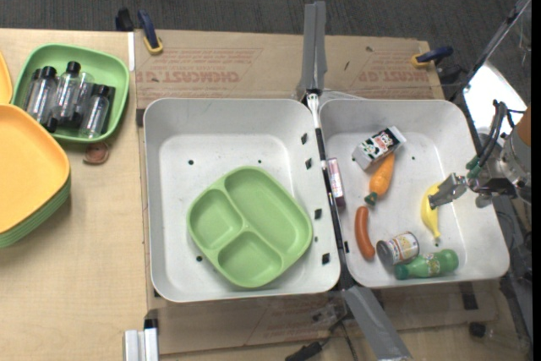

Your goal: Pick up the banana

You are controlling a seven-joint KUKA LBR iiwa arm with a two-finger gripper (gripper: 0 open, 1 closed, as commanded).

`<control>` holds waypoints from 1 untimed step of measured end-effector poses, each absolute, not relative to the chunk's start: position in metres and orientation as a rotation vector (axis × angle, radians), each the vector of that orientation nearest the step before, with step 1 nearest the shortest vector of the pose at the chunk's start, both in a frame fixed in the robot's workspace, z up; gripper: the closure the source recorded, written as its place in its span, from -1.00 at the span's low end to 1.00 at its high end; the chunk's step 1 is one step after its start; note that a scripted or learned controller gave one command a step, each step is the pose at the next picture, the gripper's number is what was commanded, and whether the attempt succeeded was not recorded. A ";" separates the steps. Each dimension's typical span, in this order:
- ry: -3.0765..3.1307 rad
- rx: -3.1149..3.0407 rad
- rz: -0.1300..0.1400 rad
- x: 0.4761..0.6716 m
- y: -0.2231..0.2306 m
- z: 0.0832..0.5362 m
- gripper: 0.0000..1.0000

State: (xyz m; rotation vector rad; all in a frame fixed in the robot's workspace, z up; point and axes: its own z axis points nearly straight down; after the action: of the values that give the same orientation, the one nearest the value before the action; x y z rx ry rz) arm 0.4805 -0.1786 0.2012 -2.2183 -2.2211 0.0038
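None of the picking is done: the banana (431,214) lies on the floor of the right bin (448,118), near its right edge. The gripper (445,192) hovers at the banana's upper end, fingers slightly apart and holding nothing. Closing and lifting remain.

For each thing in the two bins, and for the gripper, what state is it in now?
banana: lying in right bin, not lifted
gripper: at banana's upper end, grasp unclear
carrot: lying at a slant
milk carton: lying on its side
sausage: lying flat
can: on its side
green bottle: lying down
green tray: flat in left bin
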 end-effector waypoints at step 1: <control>-2.418 -2.003 0.001 0.513 -0.189 0.091 -1.00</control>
State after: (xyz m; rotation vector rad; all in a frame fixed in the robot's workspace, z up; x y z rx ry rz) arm 0.5130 -0.1889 0.0909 -2.0032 -2.4178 0.0011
